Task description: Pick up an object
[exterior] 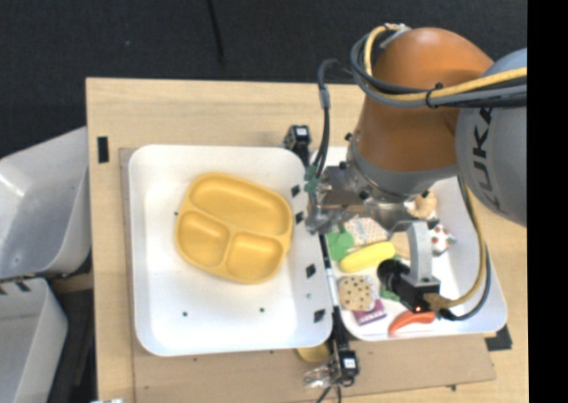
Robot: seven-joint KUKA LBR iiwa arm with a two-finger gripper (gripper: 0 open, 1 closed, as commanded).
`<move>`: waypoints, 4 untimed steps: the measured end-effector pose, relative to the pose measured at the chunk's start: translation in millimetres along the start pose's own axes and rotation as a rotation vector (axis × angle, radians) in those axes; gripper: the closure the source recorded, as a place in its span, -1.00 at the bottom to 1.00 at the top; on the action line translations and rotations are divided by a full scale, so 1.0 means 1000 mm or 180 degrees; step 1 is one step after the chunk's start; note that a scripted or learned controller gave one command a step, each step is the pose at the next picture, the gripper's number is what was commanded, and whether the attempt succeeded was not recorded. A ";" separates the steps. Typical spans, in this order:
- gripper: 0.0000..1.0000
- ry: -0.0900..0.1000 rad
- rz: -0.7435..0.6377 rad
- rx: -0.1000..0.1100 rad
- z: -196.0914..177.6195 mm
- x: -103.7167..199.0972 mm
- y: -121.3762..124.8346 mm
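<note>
The yellow banana (367, 257) lies with its long axis from 8 to 2 o'clock, at 5 o'clock of the gripper (342, 215), whose state I cannot tell.

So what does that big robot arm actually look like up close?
The arm has a fat, glossy orange band and a grey shell carrying part of a dark printed name. Yellow and black cables loop over it, above a grey metal wrist block.

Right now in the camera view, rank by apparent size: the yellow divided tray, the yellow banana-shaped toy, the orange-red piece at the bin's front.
1. Yellow divided tray, by far the largest.
2. Yellow banana-shaped toy.
3. Orange-red piece, close to the toy and partly hidden, so their order is unsure.
</note>
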State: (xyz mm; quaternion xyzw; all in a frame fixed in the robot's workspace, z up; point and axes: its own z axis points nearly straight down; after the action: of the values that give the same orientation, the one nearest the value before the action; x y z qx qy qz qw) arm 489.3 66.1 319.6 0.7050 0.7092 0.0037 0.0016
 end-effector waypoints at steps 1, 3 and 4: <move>1.00 0.0004 -0.0012 0.0006 -0.027 0.059 0.002; 1.00 -0.0009 0.0024 0.0006 -0.234 -0.020 0.001; 1.00 -0.0010 0.0021 0.0013 -0.226 -0.057 0.001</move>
State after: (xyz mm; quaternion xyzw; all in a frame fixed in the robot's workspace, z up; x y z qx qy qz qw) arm 488.7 8.8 545.6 0.7074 0.7068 0.0012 0.0014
